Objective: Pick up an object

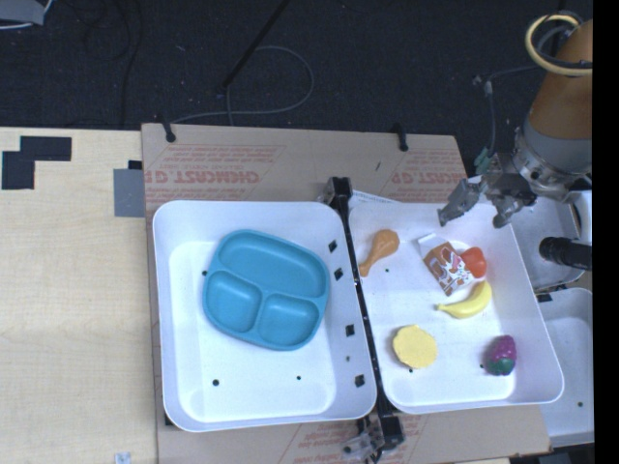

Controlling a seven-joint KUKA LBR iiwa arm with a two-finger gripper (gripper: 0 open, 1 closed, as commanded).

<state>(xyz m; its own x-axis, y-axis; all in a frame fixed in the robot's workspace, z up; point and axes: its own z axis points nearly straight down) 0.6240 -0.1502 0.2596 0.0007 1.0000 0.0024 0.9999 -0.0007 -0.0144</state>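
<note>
At the frame's upper right the gripper (481, 203) hangs spread open and empty over the right bin (547, 380), seemingly poised above the snack packet (448, 265) just below it.

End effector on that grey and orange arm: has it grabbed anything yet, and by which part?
Nothing is held. The end effector hangs open above the right bin's far corner, with no object between its fingers; the toy foods all lie in that bin.
</note>
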